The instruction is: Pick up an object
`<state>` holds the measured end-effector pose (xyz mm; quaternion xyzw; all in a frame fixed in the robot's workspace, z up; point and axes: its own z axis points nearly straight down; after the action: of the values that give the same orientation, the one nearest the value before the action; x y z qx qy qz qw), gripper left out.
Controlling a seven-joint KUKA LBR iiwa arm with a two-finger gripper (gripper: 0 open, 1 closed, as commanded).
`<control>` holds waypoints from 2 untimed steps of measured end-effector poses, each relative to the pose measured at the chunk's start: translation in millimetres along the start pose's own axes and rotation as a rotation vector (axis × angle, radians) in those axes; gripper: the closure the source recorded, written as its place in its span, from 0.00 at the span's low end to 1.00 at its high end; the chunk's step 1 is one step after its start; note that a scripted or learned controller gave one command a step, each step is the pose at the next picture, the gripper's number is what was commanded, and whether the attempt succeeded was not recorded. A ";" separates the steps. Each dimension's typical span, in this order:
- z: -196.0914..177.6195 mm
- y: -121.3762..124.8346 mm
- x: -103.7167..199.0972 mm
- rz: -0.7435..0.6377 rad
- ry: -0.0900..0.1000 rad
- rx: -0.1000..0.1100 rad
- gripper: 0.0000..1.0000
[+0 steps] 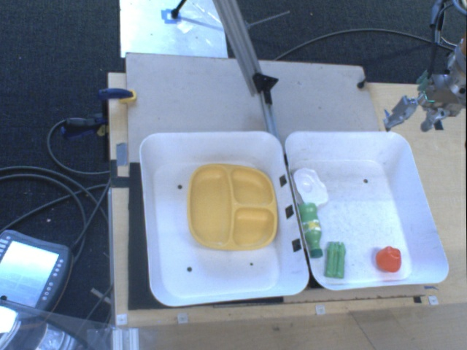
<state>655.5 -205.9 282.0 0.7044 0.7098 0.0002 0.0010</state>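
My gripper (414, 116) hangs at the right edge of the view, above the far right corner of the right bin (419, 188). Its two fingers are spread apart with nothing between them. In that bin lie a white cup-like piece (310, 187) near the left wall, a green bottle (311, 229) below it, a small green ridged object (335, 259) near the front, and an orange-red object (389, 259) at the front right. All of these sit well below and left of the gripper.
The left bin (157, 217) holds a yellow divided plate (232, 206). A slanted metal pole (241, 35) crosses the bench behind the bins. Cables and a teach pendant (25, 268) lie on the floor at the left.
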 end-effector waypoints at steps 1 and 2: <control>-0.1 -0.1 -0.3 -0.001 -0.001 0.001 0.00; 62.0 2.0 -2.7 0.005 0.001 0.005 0.00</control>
<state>657.5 -208.7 220.0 0.7061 0.7081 -0.0012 -0.0010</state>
